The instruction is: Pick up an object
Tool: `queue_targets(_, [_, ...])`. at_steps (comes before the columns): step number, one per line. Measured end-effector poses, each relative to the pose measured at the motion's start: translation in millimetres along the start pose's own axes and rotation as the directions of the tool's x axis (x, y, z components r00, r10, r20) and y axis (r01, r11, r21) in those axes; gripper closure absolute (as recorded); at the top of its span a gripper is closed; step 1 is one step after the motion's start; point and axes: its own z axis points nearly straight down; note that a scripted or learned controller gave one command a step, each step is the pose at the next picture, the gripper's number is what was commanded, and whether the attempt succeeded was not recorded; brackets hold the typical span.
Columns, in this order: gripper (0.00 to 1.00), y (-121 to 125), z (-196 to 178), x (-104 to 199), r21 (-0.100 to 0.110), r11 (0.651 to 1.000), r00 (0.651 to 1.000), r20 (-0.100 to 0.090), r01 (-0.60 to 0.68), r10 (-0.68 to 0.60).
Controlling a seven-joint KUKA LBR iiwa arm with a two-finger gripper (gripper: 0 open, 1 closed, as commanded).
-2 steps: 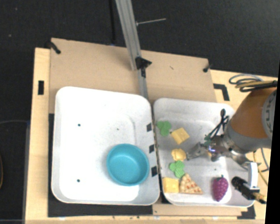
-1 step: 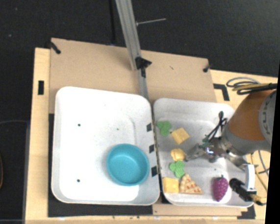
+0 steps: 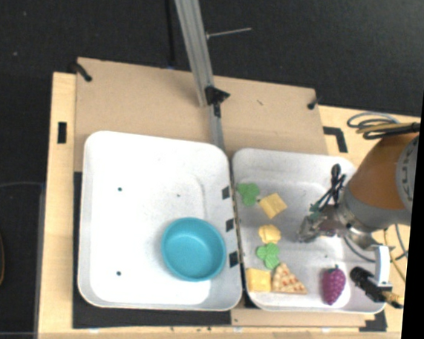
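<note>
The right bin (image 3: 294, 165) holds several toy foods: a green piece (image 3: 248, 194), a yellow cheese wedge (image 3: 273, 205), a small yellow piece (image 3: 268, 233), a green leafy piece (image 3: 268, 254), a yellow block (image 3: 258, 280), a pizza slice (image 3: 288, 280) and purple grapes (image 3: 333, 284). My gripper (image 3: 312, 228) reaches down into the right bin from the right, its tip over bare bin floor right of the small yellow piece and above the pizza slice. No object shows at its tip.
The left bin (image 3: 122, 171) holds a blue bowl (image 3: 192, 248) near its front right corner. A grey pole (image 3: 197, 48) slants in from the top to the bins' back edge. Cables (image 3: 373, 122) lie at the bench's back right.
</note>
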Motion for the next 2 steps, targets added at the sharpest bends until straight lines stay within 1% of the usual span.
queue_targets(1, [1.00, -7.5, -50.9, -1.6, -0.003, 1.000, 1.000, 0.001, 0.002, -0.002])
queue_targets(2, [1.00, -7.2, -115.4, -1.4, -0.006, 1.000, 1.000, 0.002, 0.010, -0.010])
